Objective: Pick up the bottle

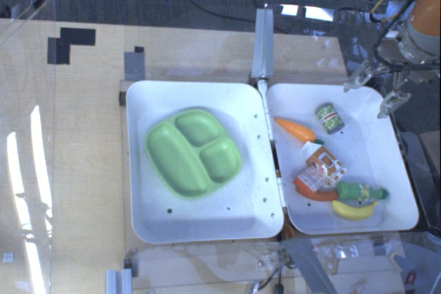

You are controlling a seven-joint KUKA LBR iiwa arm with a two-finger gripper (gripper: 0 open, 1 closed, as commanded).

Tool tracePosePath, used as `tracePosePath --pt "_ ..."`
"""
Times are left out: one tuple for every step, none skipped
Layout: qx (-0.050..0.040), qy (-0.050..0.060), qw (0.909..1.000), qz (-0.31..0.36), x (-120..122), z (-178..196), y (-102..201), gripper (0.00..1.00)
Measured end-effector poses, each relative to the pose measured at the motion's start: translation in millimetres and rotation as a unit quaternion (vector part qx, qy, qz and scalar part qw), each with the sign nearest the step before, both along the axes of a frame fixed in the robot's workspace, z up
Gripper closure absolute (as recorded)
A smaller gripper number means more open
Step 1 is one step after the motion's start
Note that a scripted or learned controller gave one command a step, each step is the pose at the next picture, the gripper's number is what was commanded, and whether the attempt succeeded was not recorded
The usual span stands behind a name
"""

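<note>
— Hovering over the far right corner of the right shallow white bin (400, 169), the two-finger gripper (375, 89) had its fingers (390, 102) spread apart, holding nothing.

— And the small green plastic bottle (360, 192)?

— It lay on its side near the bin's front edge, touching the yellow banana (353, 209), beside the orange-and-white carton (322, 169), well apart from the gripper.
</note>
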State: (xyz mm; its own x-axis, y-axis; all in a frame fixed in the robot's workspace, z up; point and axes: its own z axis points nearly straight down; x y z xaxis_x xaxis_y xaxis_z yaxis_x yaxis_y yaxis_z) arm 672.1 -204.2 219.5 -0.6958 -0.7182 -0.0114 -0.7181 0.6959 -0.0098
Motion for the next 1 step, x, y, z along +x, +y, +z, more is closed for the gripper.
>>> tracePosePath --pt "-0.0042 -0.007 0.9966 0.082 4.2 -95.1 4.4 0.00"
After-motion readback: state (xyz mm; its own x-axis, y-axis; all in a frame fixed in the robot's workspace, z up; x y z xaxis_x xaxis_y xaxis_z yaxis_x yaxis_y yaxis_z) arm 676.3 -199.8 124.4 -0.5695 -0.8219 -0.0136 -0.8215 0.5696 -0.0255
